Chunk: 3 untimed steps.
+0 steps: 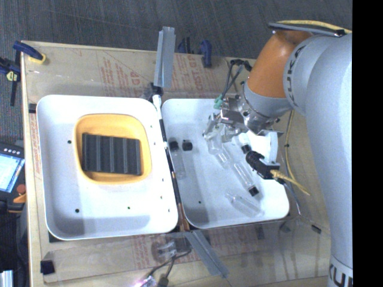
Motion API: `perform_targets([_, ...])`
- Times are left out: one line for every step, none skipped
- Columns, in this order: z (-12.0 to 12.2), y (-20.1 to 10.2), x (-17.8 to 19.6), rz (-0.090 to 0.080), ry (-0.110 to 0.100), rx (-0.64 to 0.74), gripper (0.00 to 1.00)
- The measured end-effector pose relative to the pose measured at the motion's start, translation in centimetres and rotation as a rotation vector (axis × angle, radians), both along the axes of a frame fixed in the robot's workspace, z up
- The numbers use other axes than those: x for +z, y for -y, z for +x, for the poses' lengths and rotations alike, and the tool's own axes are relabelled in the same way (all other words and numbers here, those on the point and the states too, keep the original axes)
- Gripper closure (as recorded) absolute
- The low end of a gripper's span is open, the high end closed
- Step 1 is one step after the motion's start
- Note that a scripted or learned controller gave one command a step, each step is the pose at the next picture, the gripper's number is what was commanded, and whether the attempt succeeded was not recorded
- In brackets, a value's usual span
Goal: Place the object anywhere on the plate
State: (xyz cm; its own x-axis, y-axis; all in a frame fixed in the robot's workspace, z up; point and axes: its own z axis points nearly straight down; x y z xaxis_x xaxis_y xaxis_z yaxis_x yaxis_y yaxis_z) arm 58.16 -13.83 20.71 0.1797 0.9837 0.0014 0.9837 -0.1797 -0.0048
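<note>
A yellow plate (111, 123) lies in the left bin (60, 208). A dark grey ridged block (112, 154) rests flat on the middle of the plate. My gripper (220, 137) hangs over the upper middle of the right bin (203, 202), well to the right of the plate and apart from the block. Its clear parts blur against the white bin floor. Nothing is visibly held in it.
Two small black pieces (179, 144) sit near the right bin's left wall, just left of the gripper. The divider between the bins (169, 160) runs between gripper and plate. Cables (281, 175) and a black fitting hang at the arm's wrist. Clamps line the bench's back edge.
</note>
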Motion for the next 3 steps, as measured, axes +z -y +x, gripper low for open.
perform_targets([5.4, -5.4, 1.0, -0.002, 0.003, 0.225, 1.00])
perform_targets([5.1, -11.5, -1.6, 0.000, 0.001, 0.422, 1.00])
perform_targets([5.1, -11.4, -1.5, 0.000, 0.001, 0.422, 0.00])
